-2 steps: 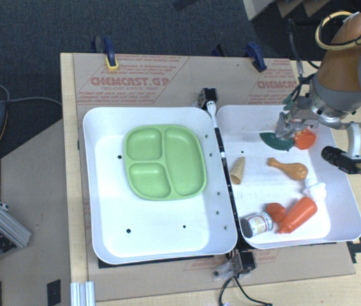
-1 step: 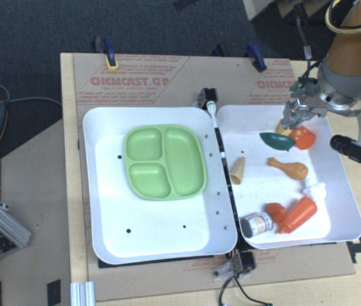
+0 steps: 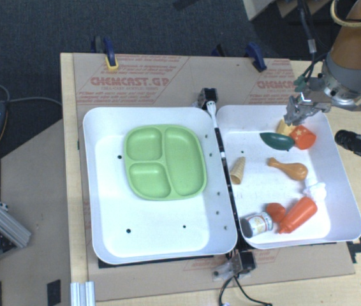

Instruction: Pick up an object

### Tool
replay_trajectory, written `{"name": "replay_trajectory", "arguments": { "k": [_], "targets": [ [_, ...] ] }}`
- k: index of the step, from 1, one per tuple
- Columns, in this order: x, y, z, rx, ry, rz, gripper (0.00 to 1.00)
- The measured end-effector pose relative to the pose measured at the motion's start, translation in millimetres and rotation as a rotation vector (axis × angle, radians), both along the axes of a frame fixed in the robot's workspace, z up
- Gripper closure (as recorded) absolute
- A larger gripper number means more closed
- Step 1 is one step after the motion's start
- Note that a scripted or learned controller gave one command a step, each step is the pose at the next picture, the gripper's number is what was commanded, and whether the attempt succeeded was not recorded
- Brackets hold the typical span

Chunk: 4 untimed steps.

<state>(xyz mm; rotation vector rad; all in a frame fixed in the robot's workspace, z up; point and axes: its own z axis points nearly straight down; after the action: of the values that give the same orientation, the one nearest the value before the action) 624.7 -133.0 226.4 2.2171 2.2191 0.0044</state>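
Camera view gives me a brown board (image 3: 168, 75) under everything, flat and matte, printed in faded red with "CHEMCAST GP" repeated along its far edge and held by blue clamps (image 3: 255, 56). On it sit two shallow white bins with rounded corners and a smooth plastic sheen. My left bin (image 3: 104, 222) carries a pale green tray (image 3: 165, 162), soft-cornered and moulded into three compartments. My right bin (image 3: 333, 171) holds the small things. My arm (image 3: 356, 50) comes in at the far right, grey with an orange band, and its gripper (image 3: 300, 111) hangs over that bin's far side, just above the objects there; I cannot tell how its fingers stand. Right beneath it lie a dark green leaf-shaped piece (image 3: 276, 141) and an orange-red lump (image 3: 303, 137), touching each other. Nearer me are an orange carrot shape (image 3: 297, 213), a tan drumstick (image 3: 289, 168), a small can (image 3: 257, 224) on its side, and a beige cone (image 3: 237, 169) close to the left wall.
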Motion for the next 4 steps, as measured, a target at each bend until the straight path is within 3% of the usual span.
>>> {"name": "replay_trajectory", "arguments": {
  "k": [2,3,4],
  "targets": [
    [0,103,-3,0.003,0.008,0.005,1.00],
    [11,157,6,0.004,0.002,0.005,1.00],
    [2,202,-2,0.003,0.008,0.004,1.00]
  ]
}}
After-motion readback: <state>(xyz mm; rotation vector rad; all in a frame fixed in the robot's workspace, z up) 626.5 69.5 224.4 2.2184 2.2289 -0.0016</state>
